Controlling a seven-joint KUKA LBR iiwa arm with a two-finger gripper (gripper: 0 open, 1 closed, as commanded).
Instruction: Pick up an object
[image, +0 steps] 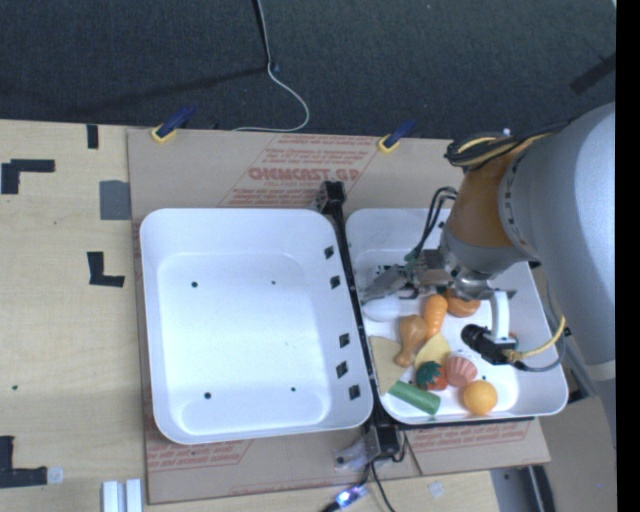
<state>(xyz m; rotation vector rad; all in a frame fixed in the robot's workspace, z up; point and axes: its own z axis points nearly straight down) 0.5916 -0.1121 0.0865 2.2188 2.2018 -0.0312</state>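
The right bin (385, 232) holds several toy foods. A tan drumstick (420, 328) lies in the middle, with a yellow wedge (432, 350) just below it. Toward the front are a green stick (414, 397), a red strawberry (431, 375), a pink shell (461, 369) and an orange ball (480, 397). My gripper (388, 285) is low in this bin's left part, just up and left of the drumstick, by the dividing wall. The grey wrist (480, 235) with its orange band leans in from the right and hides part of the bin. An orange piece (462, 306) peeks out under the wrist.
The left bin (240, 320) stands beside the right one, joined by a black divider with clips (345, 300). Both rest on a cardboard sheet (290, 170). A black and yellow cable (500, 345) loops off the wrist over the right bin's right side.
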